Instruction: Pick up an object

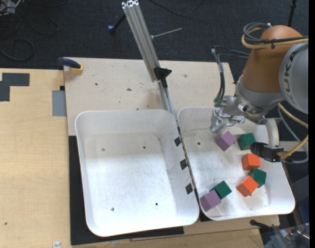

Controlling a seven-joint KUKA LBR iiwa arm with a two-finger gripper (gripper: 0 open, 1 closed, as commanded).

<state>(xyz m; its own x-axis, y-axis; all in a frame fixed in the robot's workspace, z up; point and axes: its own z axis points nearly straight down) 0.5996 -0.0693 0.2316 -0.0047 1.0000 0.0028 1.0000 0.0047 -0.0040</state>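
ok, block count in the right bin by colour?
Purple: 2, one by the gripper, one at the near edge
Green: 3, at
Orange: 2, at
Total: 7, all in the right bin

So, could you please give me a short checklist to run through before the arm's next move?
1. Gripper over the right white bin: ok.
2. Upper purple cube right below the gripper: ok.
3. Cube between the gripper's fingers: cannot tell.
4. Green cube crowding the target on its right: not ok, close beside it.
5. Other cubes, such as the upper orange cube, away from the gripper: ok.
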